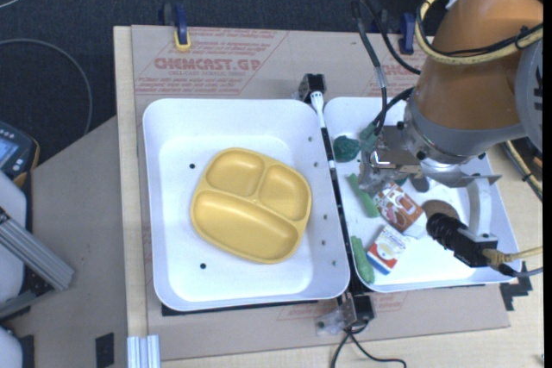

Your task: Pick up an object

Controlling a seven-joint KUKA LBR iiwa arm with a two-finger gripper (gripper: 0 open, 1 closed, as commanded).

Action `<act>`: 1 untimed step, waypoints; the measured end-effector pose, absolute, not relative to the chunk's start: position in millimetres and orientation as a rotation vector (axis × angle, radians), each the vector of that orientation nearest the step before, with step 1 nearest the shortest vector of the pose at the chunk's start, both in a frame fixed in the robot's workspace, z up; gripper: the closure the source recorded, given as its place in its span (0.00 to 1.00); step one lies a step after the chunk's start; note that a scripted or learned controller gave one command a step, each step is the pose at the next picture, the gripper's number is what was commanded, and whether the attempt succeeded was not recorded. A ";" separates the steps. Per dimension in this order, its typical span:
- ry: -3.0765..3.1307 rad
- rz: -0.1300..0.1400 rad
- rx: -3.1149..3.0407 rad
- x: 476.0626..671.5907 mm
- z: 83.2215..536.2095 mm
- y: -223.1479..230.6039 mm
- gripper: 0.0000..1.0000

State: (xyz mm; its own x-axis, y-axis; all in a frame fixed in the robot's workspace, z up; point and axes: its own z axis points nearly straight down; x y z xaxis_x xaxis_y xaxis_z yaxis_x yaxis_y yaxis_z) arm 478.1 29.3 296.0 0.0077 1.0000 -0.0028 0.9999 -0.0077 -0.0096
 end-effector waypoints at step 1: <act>-2.232 -0.013 -2.218 480.0 369.2 79.5 1.00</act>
